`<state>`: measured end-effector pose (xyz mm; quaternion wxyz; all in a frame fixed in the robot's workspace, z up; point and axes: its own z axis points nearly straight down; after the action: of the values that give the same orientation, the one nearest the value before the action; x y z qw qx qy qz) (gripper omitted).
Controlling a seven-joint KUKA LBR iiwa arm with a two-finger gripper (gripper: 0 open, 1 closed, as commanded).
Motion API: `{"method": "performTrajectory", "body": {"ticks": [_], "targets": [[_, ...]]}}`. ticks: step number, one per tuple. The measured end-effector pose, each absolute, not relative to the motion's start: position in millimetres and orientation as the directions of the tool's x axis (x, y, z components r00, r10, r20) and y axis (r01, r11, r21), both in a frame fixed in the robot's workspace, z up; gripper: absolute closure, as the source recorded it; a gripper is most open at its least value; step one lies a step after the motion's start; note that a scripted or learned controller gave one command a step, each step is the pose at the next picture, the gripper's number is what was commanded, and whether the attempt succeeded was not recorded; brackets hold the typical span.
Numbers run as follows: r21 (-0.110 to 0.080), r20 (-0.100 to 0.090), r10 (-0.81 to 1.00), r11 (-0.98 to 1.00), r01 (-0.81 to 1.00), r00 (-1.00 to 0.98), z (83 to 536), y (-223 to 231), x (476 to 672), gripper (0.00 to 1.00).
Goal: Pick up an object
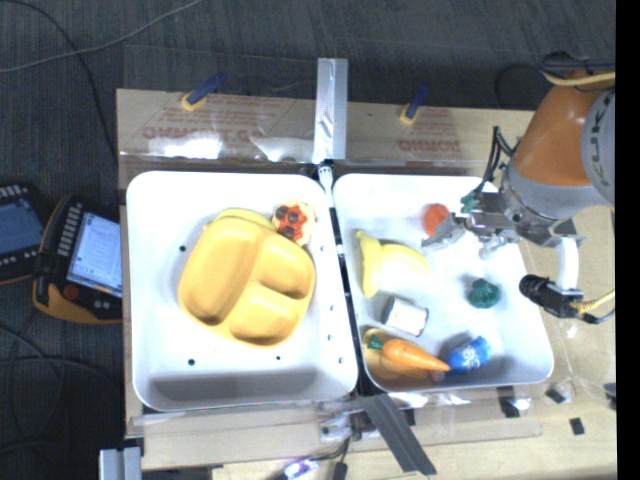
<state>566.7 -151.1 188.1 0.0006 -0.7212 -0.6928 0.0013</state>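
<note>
The step in hand looked like the approach: the two-finger gripper [468,230] hung over the right white bin [535,353], its fingers spread and nothing between them. The small orange-red rounded object [436,215] lay just beside its tip, the dark green lump [484,293] below. Next, I judged, it needed lowering over one of them. The wrist hid the bin's far corner; the fingertips were hard to make out.

Two white bins: left bin [160,368], right bin [520,353]. Left bin: one yellow divided tray [245,283], one small orange-black toy [291,219] at 1 o'clock. Right bin: one banana [385,262], one carrot [405,354], one blue ball [467,352], one green lump [484,292], one orange-red piece [436,215], one white block [405,317].
</note>
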Motion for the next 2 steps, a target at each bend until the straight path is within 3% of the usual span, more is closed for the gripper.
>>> {"method": "performTrajectory", "body": {"ticks": [1,2], "targets": [[-0.001,0.0,1.0,-0.01,1.0,0.01,94,-120,604.2,0.0],[0.0,-0.002,0.995,0.097,0.995,-0.097,139,-175,639.2,0.0]]}}
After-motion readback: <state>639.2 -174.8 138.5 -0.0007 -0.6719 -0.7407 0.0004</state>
